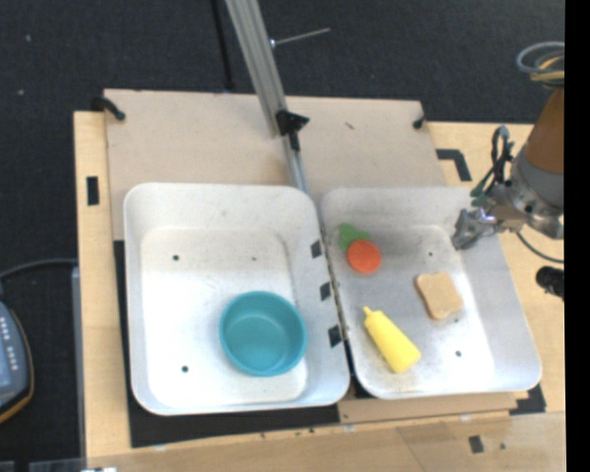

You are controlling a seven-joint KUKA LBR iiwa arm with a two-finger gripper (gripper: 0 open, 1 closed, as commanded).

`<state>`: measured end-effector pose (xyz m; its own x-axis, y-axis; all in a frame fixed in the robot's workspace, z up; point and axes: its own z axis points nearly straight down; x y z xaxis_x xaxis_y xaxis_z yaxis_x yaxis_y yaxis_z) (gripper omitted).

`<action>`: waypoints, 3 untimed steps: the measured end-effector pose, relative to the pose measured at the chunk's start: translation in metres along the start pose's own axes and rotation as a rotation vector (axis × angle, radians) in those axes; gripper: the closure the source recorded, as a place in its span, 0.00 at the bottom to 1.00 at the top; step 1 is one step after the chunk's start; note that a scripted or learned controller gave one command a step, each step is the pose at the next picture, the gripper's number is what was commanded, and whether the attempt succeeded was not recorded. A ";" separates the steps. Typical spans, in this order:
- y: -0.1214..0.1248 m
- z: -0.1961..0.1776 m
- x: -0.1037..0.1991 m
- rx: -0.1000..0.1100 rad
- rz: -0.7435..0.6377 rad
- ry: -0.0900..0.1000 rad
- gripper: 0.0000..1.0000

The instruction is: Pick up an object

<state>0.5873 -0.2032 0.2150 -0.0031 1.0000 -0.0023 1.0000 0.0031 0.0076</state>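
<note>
I see the gripper (466,230) over the right bin (501,362), near its rim at about two o'clock. It is small and blurred from up here, so I cannot tell how its tips are set. Nothing shows between them.

Nearest to it, toward seven o'clock, lies the sponge (440,295): a tan, rounded block with a paler top face, flat on the bin floor and apart from the gripper. Further out at eight o'clock from the sponge is the yellow bottle (389,339), lying on its side with its narrow end toward ten o'clock. At ten o'clock from the sponge sits the orange ball (364,256), touching a green piece (347,235) just behind it.

In the left bin (147,264), at about five o'clock of its floor, stands a teal bowl (263,333), open side up.

I can read no writing or labels on any of these.
</note>
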 end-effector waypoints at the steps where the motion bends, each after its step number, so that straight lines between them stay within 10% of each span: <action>1: 0.001 -0.047 -0.001 0.005 -0.001 0.000 1.00; 3: 0.003 -0.043 0.099 0.007 -0.003 0.002 1.00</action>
<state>0.5898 -0.1037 0.2576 -0.0058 1.0000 -0.0004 1.0000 0.0058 0.0009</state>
